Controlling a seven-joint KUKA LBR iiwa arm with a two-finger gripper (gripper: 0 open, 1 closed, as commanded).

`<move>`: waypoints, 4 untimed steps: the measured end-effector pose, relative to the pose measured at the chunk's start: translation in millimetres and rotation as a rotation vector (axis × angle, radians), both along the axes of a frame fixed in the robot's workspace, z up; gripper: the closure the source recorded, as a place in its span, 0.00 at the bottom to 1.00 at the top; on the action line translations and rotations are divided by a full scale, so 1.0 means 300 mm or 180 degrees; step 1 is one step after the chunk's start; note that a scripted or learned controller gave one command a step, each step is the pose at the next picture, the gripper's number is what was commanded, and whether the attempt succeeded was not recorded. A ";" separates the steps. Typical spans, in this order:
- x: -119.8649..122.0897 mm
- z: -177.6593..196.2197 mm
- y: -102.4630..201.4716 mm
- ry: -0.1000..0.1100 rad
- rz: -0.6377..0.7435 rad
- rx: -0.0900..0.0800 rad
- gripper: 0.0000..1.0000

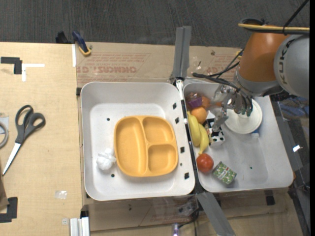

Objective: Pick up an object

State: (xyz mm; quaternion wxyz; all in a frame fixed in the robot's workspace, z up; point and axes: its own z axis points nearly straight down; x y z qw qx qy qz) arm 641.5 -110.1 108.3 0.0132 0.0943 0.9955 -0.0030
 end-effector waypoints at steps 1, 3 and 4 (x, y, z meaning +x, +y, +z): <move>0.035 -0.004 0.018 0.0060 -0.0274 -0.0004 0.00; -0.259 -0.007 -0.131 -0.0013 -0.1138 0.0045 0.00; -0.033 -0.004 0.058 -0.0027 -0.1454 0.0057 0.00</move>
